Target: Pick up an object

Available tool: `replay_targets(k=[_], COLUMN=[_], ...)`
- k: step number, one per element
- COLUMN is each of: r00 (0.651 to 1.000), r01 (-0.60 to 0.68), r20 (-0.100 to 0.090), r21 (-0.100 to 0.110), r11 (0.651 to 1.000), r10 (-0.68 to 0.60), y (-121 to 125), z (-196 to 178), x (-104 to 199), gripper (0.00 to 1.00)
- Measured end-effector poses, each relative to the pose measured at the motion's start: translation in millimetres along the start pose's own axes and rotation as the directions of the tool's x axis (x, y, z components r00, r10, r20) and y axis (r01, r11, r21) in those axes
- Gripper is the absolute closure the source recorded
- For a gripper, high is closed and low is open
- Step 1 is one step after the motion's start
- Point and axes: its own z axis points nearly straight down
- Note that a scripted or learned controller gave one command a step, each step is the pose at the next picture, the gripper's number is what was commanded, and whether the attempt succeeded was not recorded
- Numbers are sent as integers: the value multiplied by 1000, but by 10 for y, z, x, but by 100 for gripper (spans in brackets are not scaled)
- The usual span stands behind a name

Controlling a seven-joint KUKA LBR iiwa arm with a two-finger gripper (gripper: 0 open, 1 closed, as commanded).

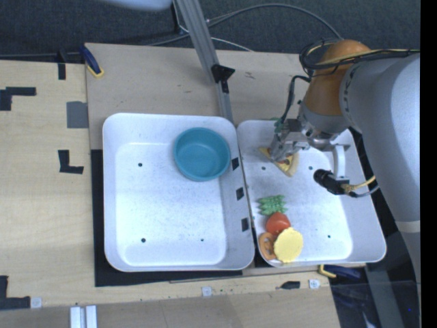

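Over the right bin (355,248), gripper (281,150) on a yellow piece (288,164), finger state indiscernible.

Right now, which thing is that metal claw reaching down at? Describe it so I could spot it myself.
Find the right white bin. Near its far left corner, under the gripper, lies a small yellowish wedge. Its neighbours, a green leafy piece, a red one and a round yellow one, cluster at the near edge.

— What sits in the left white bin (130,203)?
— A blue bowl (201,154), upright, near its upper right corner.
— And around the bins?
— The light wooden table (136,74), black tape marks (67,161) at the frame's left, and a grey pole (205,43) slanting down from the top.
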Motion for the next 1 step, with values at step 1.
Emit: replay_targets(k=[1], r00=[1000], r01=[1], r20=[-3], r21=[4], r11=[1000], r10=[-1], y=[79], z=[-593], x=[-34], gripper=[100])
